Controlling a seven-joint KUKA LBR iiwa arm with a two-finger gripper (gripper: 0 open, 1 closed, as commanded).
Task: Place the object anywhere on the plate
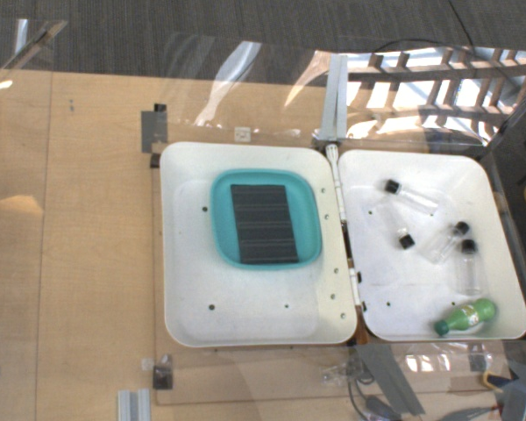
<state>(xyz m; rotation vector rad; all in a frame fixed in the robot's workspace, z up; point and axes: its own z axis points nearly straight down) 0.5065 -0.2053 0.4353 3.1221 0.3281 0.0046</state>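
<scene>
Gripper: could not tell how far open it was or whether it had hold of anything; no object was seen lifted clear of the bins. Judged step: pre-grasp, nothing picked yet. The plate point(221, 226), teal with rounded corners, sat in the upper middle of the left bin point(184, 305), with a dark ribbed pad point(264, 224) covering most of its centre. Nothing else lay on it. Candidate objects were all in the right bin point(377, 314): a green bottle point(466, 316) lying on its side near the bottom right corner, and several clear vials point(409, 197) with black caps scattered across the middle and right, some close together. Which one was the target could not be told; the green bottle looked the easiest to see, though it lay close to the bin wall, so there was little room on that side for a grasp. The vials were transparent and on their sides, likely to roll. The next move called for a descent into the right bin, a grasp, a lift clear of the raised rims where the two bins met, then a carry left. Drop zone was generous: the plate was wide, with bare bin floor around it.
</scene>
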